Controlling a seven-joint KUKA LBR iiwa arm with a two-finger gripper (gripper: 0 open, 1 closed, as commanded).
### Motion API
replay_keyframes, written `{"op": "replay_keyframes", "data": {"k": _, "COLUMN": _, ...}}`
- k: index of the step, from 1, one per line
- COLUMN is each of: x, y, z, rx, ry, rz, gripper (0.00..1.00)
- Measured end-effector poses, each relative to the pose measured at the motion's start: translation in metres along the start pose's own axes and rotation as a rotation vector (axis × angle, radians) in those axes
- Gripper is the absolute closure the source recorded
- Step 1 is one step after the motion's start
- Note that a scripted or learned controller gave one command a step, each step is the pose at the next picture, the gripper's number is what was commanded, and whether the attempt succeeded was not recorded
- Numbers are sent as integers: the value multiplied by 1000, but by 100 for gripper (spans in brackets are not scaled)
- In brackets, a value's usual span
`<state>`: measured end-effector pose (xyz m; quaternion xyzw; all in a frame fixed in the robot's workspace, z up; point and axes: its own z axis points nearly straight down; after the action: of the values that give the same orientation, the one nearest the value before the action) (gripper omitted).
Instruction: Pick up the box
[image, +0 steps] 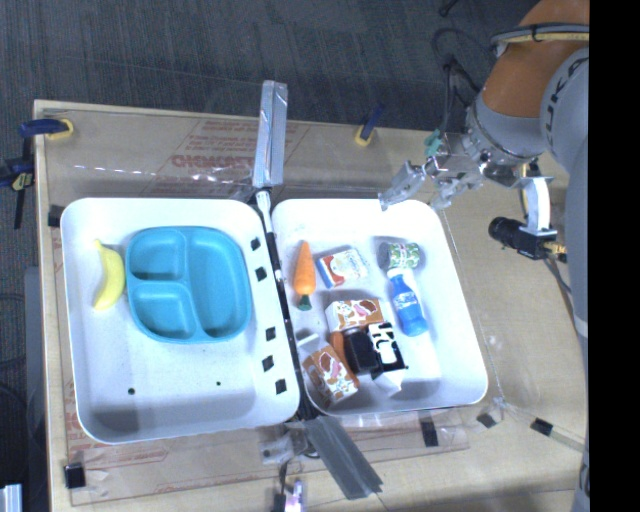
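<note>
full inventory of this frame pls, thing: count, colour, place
bins: 2, white, side by side on the bench
divided tray: 1, blue, in the left bin
banana: 1, yellow, left bin, left of the tray
carrot: 1, orange, right bin, near the divider
small carton: 1, white and red, right bin, right of the carrot
can: 1, green and grey, right bin, far right part
bottle: 1, blue with white cap, right bin, below the can
boxes: about 3, brown/orange and black/white, clustered at the near side of the right bin
arm: 1, grey with orange band, upper right
claw: 1, grey, above the right bin's far edge, holding nothing
</note>
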<state>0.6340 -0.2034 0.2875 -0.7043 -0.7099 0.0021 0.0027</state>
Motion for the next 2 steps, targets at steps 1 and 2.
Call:
{"op": "replay_keyframes", "data": {"k": 1, "x": 23, "y": -41, "z": 67, "rx": 2, "ry": 0, "rz": 125, "gripper": 0}}
{"op": "replay_keyframes", "data": {"k": 2, "x": 36, "y": -7, "z": 192, "rx": -12, "ry": -1, "rz": -24, "gripper": 0}}
